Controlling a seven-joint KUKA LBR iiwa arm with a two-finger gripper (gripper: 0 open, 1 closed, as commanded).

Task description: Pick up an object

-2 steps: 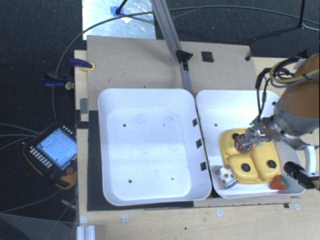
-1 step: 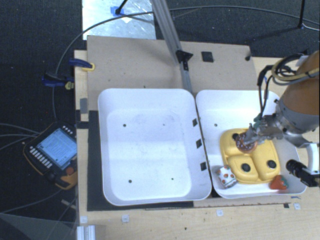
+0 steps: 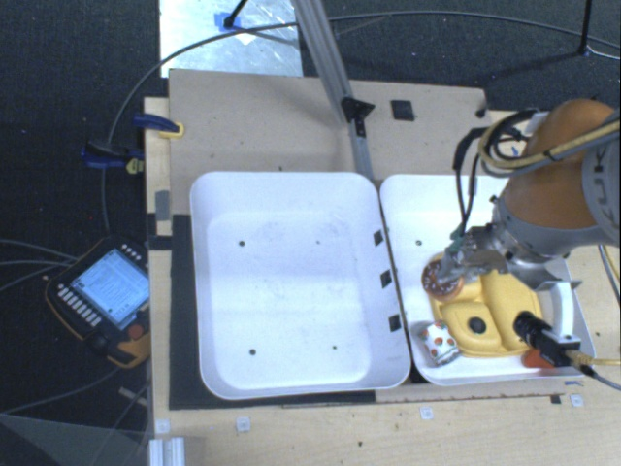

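From the overhead camera you see the grey arm with its orange band (image 3: 568, 153) reaching in from the right, its gripper (image 3: 464, 257) low inside the right shallow white bin (image 3: 417, 212). You cannot tell how the gripper stands. Just below it a round brown disc-shaped object (image 3: 440, 278) lies against a large yellow plastic toy (image 3: 485, 318). A small white-and-red object (image 3: 439, 342) sits near that bin's front left corner. The left shallow white bin (image 3: 291, 280) lies beside it on the tan counter (image 3: 262, 124).
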